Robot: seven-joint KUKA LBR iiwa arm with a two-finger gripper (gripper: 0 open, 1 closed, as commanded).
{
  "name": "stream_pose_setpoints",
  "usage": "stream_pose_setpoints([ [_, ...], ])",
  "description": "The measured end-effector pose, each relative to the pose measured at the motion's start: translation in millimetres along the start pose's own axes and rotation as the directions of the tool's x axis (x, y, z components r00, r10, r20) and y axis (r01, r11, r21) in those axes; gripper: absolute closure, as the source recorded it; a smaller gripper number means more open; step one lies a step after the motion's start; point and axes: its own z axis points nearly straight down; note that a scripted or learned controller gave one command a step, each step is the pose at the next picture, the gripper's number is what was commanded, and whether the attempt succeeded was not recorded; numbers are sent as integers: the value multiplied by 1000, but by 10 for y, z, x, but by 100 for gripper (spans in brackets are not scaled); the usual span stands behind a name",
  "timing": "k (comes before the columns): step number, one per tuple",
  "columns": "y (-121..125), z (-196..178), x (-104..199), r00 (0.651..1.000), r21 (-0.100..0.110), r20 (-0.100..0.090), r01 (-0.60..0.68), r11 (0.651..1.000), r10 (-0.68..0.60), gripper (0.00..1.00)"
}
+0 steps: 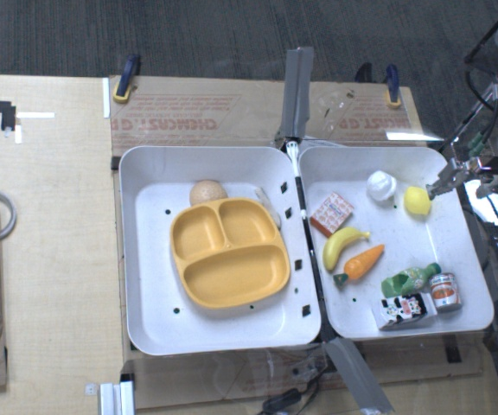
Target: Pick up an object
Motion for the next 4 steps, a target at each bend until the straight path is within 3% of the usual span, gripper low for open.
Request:
stream_pose_setpoints([
  [1,570,578,468,988,-2,1,156,988,-156,0],
  [2,517,683,125,937,-3,2,349,937,-349,0],
  [3,53,1090,886,942,-1,0,334,942,-334,0],
  [4,-153,1616,1068,904,-2,1,427,904,-427,0],
])
